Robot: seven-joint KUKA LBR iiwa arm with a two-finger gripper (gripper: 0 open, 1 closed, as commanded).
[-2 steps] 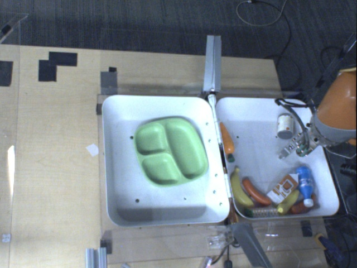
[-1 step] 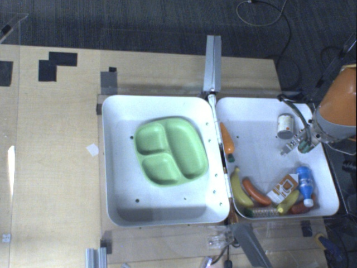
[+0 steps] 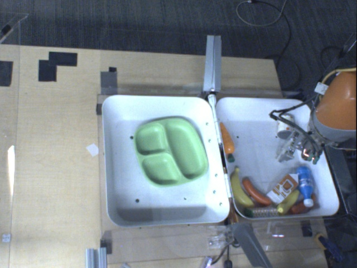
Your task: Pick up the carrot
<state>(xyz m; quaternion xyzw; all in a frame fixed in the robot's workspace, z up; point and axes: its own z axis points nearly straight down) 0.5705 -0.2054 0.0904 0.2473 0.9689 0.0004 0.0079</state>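
The carrot (image 3: 226,139) is orange with a green stub at its near end. It lies along the left wall of the right bin (image 3: 262,108), close to the divider between the bins. My gripper (image 3: 292,148) hangs over the right part of the same bin, well to the right of the carrot and apart from it. Behind it, the grey arm with its orange band (image 3: 337,105) comes in from the right edge. Nothing shows in the gripper's grasp.
A green divided plate (image 3: 170,150) lies in the left bin (image 3: 114,166). Along the right bin's near edge lie a banana (image 3: 240,190), a red sausage (image 3: 256,191), a small box (image 3: 283,186) and a blue bottle (image 3: 305,183). Bare white floor separates carrot and gripper.
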